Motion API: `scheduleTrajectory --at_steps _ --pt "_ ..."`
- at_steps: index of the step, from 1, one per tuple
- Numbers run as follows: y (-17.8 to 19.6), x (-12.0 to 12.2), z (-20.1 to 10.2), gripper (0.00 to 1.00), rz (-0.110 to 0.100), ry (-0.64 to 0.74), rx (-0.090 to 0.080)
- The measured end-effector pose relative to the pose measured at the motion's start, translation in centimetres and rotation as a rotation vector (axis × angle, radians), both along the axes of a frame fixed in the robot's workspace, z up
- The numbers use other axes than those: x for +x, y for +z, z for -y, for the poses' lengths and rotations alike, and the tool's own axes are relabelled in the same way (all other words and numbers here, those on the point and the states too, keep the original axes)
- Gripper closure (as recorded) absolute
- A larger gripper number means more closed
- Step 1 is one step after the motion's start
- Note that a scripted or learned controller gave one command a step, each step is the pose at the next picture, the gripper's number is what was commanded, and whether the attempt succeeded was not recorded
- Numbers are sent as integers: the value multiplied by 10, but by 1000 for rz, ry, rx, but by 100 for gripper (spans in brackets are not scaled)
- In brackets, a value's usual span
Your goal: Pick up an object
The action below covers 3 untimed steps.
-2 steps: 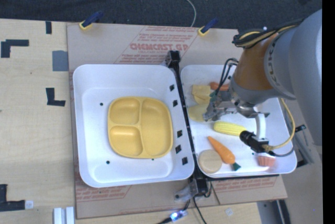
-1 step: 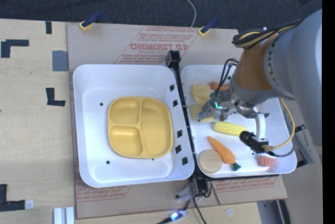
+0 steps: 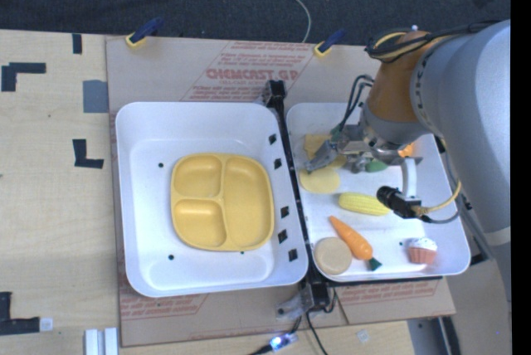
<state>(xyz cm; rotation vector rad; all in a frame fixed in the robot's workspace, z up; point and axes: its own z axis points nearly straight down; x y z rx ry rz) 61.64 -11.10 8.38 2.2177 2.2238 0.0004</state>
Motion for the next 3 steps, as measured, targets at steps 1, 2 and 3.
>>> scheduleTrajectory --at_steps 1,2,3 --pt "11 -1 -1 100 0 0 0" --pt "107 13 -84 100 6 7 2" --pt "225 50 -129 100 12 5 1"
